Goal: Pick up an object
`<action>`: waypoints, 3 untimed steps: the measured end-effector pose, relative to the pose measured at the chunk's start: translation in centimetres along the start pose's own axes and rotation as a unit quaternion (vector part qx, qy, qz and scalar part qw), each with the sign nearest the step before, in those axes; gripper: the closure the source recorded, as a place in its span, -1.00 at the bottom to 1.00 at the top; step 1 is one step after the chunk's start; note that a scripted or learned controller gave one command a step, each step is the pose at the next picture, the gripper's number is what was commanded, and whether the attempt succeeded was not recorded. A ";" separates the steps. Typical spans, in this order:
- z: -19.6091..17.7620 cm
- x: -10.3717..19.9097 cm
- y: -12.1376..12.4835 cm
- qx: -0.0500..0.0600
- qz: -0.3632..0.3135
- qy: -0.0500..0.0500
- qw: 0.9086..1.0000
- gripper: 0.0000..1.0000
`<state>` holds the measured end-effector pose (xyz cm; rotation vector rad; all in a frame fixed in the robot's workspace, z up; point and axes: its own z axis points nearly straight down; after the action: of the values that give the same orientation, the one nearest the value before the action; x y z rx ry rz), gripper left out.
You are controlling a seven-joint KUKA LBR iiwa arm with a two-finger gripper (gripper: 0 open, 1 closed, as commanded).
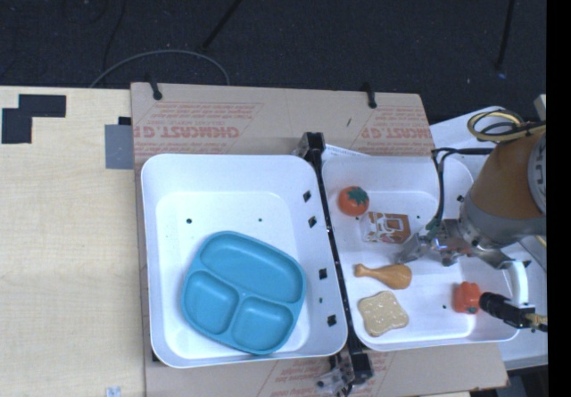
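Plastic toy chicken drumstick [385,275] lies mid right bin [464,333], just left of the gripper [419,248], whose grip state I cannot tell. Probably light, rigid, slick; pinch across its narrow bone end.

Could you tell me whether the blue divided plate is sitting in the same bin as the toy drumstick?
No, the blue divided plate lies in the left bin, while the drumstick lies in the right bin.
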<state>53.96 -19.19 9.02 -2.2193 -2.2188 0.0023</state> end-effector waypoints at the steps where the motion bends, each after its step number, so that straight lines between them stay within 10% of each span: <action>1: 0.3 0.0 -0.1 0.000 0.001 0.000 1.000 -1.00; 2: -0.8 -0.1 0.0 0.000 0.003 0.000 1.000 1.00; 3: -6.6 0.5 0.4 -0.001 -0.001 0.000 1.000 1.00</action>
<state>54.39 -18.71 15.63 -2.2190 -2.2223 0.0006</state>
